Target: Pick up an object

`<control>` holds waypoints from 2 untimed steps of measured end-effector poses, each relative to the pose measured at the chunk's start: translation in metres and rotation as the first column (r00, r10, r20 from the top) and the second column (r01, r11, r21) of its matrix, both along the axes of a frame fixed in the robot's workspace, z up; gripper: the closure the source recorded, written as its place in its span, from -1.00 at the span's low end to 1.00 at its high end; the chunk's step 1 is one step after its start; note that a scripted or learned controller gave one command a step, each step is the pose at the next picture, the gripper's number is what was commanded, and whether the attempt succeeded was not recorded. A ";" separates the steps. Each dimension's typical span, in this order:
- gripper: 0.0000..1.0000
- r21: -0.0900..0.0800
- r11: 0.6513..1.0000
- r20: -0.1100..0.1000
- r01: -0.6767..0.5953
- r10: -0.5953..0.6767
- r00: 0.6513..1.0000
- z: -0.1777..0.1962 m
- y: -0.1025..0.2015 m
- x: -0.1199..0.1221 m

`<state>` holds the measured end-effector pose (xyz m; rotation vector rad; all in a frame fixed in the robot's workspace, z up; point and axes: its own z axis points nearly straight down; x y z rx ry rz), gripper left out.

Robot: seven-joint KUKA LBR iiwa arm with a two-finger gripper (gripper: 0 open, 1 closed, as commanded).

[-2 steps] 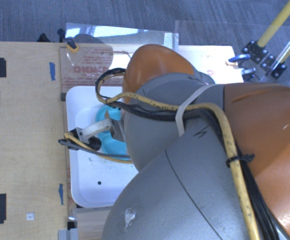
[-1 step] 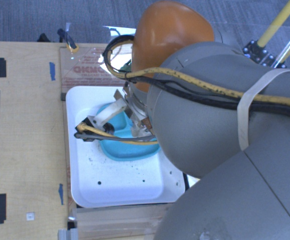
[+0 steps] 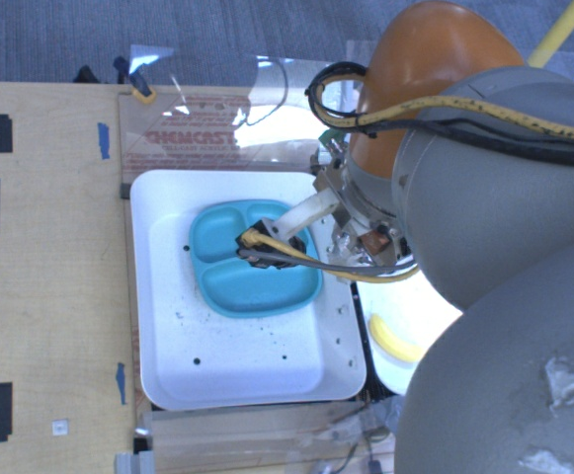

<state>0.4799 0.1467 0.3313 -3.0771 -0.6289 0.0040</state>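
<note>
So the blue plate (image 3: 235, 292), the divided kind with three sections, is lying flat in the middle of the left bin (image 3: 150, 265), a bit toward the back wall. There are a few dark specks (image 3: 197, 360) scattered on the white floor around it. The claw (image 3: 354, 237) is down at the right-hand rim of that bin, just beside the plate's right edge, but honestly I can't tell if it's open or closed, and nothing visible is gripped in it. The big grey arm (image 3: 504, 225) covers most of the right bin (image 3: 417, 286), where a yellow thing (image 3: 393, 340) peeks out near its left wall. A clear plastic sheet (image 3: 198, 131) sits behind the bins on the wooden surface (image 3: 49, 265).
</note>
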 end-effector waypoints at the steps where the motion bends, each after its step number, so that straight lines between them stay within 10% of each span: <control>1: 1.00 0.002 0.797 -0.002 -0.604 0.604 0.797 0.017 -0.044 0.010; 2: 1.00 0.001 0.533 0.002 -0.846 0.846 0.533 0.021 -0.075 0.000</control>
